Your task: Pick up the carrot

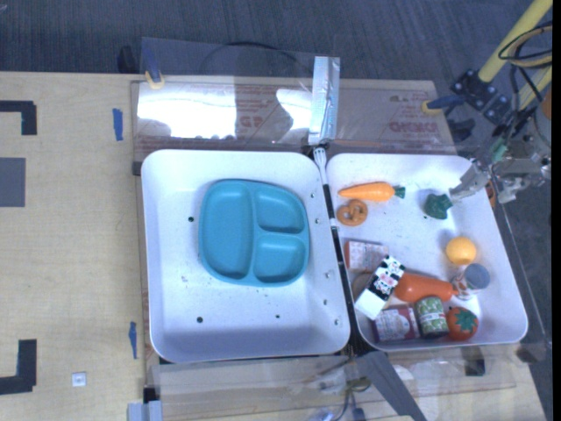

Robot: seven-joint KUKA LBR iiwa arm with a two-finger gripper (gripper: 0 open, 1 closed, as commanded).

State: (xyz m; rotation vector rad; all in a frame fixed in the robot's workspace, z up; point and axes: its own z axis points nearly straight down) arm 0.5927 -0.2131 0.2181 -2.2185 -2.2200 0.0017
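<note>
The carrot (368, 192) lies flat near the back left of the right bin (412, 167). It is orange, with a green top pointing right. My gripper (467, 185) hangs at that bin's back right corner, above the rim, well to the right of the carrot and apart from it. It is small and partly merged with the cables behind it. Nothing is seen in its grasp.
A green broccoli-like toy (437, 204) sits just left of the gripper. A brown pretzel (352, 211) lies just in front of the carrot. Farther front are a yellow lemon (460, 251), an orange bottle (425, 288), a spotted carton (382, 284), a can (429, 316) and a tomato (462, 322). The left bin holds a blue divided plate (254, 232).
</note>
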